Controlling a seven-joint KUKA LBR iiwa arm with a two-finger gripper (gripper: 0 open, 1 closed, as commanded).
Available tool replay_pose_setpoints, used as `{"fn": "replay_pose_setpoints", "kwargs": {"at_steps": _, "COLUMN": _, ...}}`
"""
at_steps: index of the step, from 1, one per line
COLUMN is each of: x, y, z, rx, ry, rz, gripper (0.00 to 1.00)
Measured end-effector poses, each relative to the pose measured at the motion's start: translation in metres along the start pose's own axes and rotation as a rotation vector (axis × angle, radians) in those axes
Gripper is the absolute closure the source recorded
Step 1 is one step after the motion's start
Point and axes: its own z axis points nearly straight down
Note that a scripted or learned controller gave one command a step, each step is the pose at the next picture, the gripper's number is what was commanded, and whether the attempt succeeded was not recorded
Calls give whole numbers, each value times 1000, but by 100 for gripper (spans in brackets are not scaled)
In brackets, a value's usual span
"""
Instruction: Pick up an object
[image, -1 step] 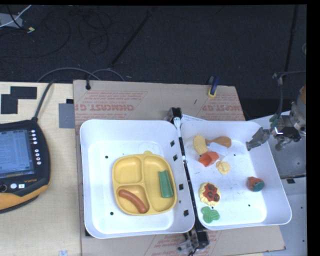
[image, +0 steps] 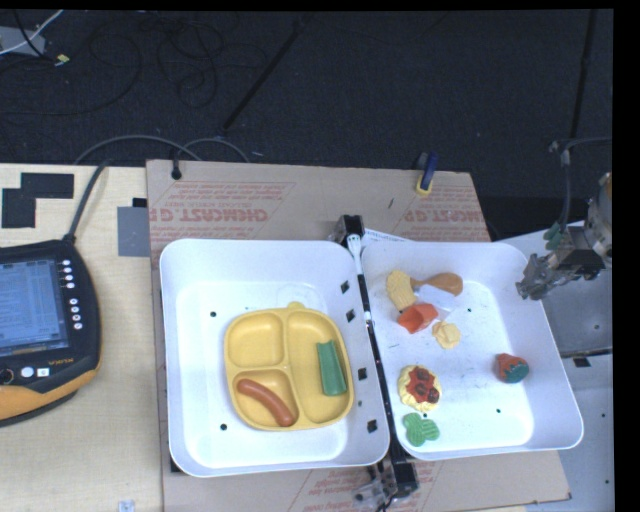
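Two white bins sit side by side. The left bin (image: 190, 300) holds one yellow divided tray (image: 262, 340) carrying one sausage (image: 266, 400) and one green block (image: 331, 368). The right bin (image: 540, 400) holds seven small toy foods (image: 420, 386). The gripper (image: 545, 272) hovers at its far right rim; its grip cannot be told.

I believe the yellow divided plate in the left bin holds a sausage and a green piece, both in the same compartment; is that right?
Not quite. In the camera view, the yellow divided plate in the left bin holds the sausage in the lower left compartment and the green piece in the right compartment, so they lie in separate compartments.
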Motion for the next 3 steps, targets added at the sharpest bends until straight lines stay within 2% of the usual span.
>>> {"fn": "replay_pose_setpoints", "kwargs": {"at_steps": 1, "x": 88, "y": -75, "z": 96, "rx": 17, "ry": 8, "rz": -4, "gripper": 100}}
{"fn": "replay_pose_setpoints", "kwargs": {"at_steps": 2, "x": 165, "y": -23, "z": 6, "rx": -9, "ry": 1, "rz": -9, "gripper": 100}}
{"fn": "replay_pose_setpoints", "kwargs": {"at_steps": 3, "x": 241, "y": -43, "z": -78, "rx": -7, "ry": 2, "rz": -8, "gripper": 100}}
